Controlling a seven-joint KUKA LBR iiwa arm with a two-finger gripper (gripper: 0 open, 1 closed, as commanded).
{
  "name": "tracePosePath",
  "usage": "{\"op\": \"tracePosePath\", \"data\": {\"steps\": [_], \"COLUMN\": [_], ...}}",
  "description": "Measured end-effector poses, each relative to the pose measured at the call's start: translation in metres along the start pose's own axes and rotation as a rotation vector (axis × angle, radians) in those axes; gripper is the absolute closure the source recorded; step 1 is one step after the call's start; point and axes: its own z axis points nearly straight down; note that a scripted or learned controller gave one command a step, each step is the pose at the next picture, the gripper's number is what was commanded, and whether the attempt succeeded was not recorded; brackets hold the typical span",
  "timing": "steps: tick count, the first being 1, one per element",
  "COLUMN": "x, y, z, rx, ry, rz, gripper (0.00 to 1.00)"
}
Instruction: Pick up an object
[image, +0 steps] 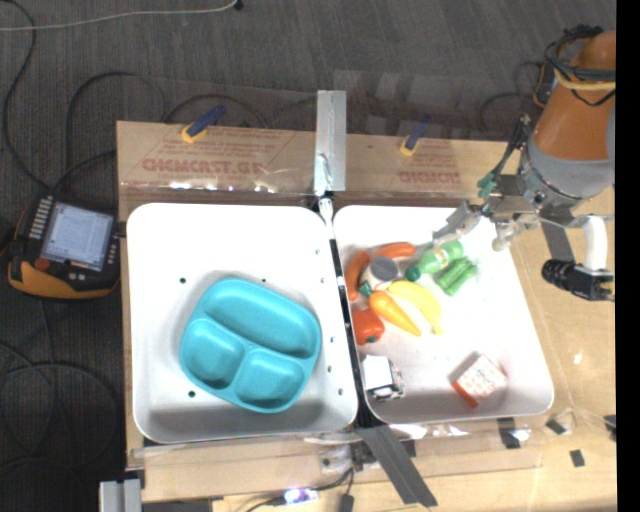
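From above, my pincer hangs at the upper right of the frame, over the right bin's top edge; whether it is spread or pinched I cannot tell. Just left of it lie a green bottle, a banana and a carrot. The blue tray fills the left bin.
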Motion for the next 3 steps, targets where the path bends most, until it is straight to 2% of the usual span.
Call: {"op": "tracePosePath", "data": {"steps": [1,2,3], "x": [-0.011,-0.022,-0.023], "y": [-0.026,-0.026,-0.024], "z": [0.11,0.176,0.168], "rx": [-0.001,-0.01,-0.016], "ry": [0.001,-0.004,-0.005], "rz": [-0.373,-0.574,-0.573], "gripper": [0.0,0.0,1.0]}}
